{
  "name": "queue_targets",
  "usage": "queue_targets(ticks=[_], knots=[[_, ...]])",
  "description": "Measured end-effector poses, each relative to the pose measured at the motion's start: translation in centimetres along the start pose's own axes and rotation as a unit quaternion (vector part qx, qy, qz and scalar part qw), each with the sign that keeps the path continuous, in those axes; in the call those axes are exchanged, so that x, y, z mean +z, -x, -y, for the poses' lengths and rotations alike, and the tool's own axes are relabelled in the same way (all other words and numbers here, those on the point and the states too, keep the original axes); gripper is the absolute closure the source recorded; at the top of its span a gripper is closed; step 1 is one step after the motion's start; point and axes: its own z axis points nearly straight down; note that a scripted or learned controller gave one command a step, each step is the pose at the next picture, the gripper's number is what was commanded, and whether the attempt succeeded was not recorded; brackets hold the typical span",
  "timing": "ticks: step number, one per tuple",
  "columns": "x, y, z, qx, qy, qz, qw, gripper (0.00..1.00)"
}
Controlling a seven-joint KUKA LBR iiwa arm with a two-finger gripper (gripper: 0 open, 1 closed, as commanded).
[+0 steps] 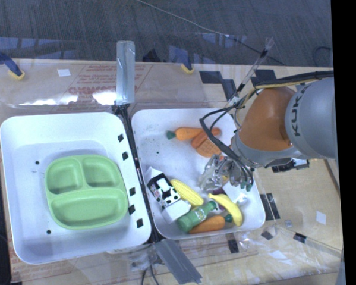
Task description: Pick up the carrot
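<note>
Carrot (188, 133) (smooth, tapered, green-tipped) lies in the right bin (145, 170); the metal pincer's (218, 174) state I cannot tell.

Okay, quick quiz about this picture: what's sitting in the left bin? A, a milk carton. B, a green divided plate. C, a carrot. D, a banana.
B: the green divided plate lies alone in the left bin, while the carrot, banana and cow-patterned carton are all in the right bin.
</note>
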Motion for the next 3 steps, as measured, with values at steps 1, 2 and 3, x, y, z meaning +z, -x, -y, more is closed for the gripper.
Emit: queue_targets(ticks=[1, 2, 3], knots=[[-0.1, 0.1, -0.1, -0.001, 0.000, 0.001, 1.0000, 0.00], [0.0, 5.5, -2.7, 0.062, 0.000, 0.000, 0.9981, 0.00], [0.1, 9.9, -3.0, 0.237, -0.001, -0.004, 0.9715, 0.00]])
